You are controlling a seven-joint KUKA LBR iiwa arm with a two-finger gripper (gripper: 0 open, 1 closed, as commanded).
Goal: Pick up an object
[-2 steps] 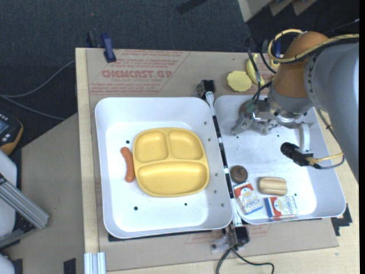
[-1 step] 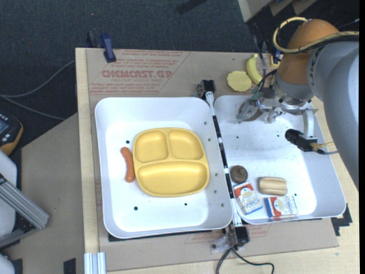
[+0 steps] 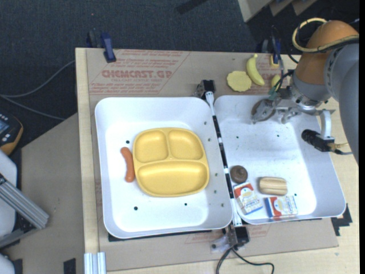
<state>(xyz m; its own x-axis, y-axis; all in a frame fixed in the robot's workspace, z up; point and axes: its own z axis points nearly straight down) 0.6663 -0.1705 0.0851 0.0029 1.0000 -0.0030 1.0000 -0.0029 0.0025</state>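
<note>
Overhead view of the bench (image 3: 142, 73) with two white bins. The grey arm (image 3: 336, 61), orange-banded, is reaching in from the right and hanging its gripper (image 3: 272, 112) over the far end of the right bin (image 3: 274, 153); whether the claw is wide or narrow cannot be told. Pickable objects are lying at the near end of that bin: a brown round cookie (image 3: 238, 173), a bread roll (image 3: 272, 185) and two small cartons (image 3: 251, 200) (image 3: 282, 206), all well apart from the gripper. The left bin (image 3: 114, 153) is holding a yellow divided plate (image 3: 170, 161) with an orange sausage (image 3: 129, 164) just beside its left edge. A banana (image 3: 255, 70) and a yellow slice (image 3: 239, 81) are resting on the bench beyond the right bin
</note>
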